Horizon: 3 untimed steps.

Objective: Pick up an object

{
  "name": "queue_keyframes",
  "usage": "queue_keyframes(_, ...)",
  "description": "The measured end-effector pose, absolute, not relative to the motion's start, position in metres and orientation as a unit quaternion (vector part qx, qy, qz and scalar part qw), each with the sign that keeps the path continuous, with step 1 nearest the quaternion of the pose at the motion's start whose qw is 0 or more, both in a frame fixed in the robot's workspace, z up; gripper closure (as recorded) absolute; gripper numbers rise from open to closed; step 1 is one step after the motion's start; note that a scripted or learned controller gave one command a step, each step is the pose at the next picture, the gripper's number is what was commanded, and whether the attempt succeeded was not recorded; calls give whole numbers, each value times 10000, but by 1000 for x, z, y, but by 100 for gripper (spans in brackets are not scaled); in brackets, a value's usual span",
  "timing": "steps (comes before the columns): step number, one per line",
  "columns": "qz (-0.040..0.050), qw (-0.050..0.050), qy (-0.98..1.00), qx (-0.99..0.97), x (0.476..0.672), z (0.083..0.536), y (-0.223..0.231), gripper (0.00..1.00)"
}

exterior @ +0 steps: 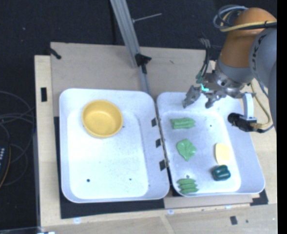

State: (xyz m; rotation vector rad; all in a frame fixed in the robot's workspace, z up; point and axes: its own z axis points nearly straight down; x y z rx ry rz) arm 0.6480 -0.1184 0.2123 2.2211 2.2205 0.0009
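- Objects for picking lie in the right bin: a green ridged piece near its top, a green leaf-shaped piece in the middle, a second ridged green piece by the front rim, a yellow block and a dark green block toward the right.
- Left bin holds a yellow bowl, well apart from the arm.
- Gripper hangs over the far edge of the right bin, above and just right of the top ridged piece, jaws spread apart with nothing between them.
- Progress, as I judge it: nothing is grasped or lifted yet; descent, closing and lifting all remain.
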Motion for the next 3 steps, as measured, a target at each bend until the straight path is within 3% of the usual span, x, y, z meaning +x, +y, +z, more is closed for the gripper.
queue_keyframes(1,3,4,7070,7072,648,212,-118,0)
queue_keyframes(3,-13,-13,7069,7074,639,100,-120,0)
